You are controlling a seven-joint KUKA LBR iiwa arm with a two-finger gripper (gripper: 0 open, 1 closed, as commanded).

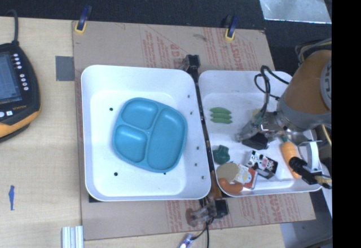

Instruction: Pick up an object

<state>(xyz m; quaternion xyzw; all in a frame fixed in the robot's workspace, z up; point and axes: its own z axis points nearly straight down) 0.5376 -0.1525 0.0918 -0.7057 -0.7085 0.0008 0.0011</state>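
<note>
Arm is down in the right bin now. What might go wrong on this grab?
The gripper sits low in the right bin above a tight pile: a black piece, a small printed toy and an orange piece. It may close on two things or knock one aside. The green pod lies apart, a safer pick.

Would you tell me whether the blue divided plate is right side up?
Right side up: the blue plate shows its three hollow compartments, in the left bin.

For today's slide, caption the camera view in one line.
Grey arm's claw lowered into the cluttered right bin; blue divided plate fills the left bin.
</note>
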